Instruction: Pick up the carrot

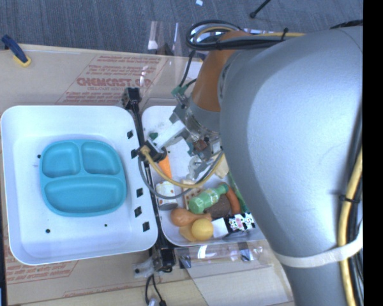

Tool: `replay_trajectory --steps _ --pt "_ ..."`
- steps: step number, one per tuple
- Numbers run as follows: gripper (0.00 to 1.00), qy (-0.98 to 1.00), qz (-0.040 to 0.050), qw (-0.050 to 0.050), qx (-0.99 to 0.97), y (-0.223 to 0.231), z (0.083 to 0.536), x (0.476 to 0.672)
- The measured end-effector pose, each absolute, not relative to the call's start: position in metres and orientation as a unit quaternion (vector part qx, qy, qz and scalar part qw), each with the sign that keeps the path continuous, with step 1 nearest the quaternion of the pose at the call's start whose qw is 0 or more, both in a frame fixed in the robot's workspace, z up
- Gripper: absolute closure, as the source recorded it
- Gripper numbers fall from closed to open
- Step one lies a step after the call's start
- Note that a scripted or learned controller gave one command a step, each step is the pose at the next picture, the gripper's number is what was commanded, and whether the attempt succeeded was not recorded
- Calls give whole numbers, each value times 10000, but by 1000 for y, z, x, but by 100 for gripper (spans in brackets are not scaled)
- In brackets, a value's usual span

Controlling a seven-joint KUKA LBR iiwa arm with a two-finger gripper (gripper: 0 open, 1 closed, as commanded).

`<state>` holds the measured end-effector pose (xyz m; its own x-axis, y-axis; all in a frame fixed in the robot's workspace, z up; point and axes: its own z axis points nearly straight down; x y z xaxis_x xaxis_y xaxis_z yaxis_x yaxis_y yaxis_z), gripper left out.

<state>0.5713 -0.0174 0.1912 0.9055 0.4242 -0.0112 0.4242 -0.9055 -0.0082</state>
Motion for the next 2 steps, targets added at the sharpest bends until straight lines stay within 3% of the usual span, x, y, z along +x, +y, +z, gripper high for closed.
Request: replay_trajectory --steps 1,2 --pt "0 -1792 92 32 -9838 -19 190 544" --pt "0 -1532 49 39 -9882 -47 191 608"
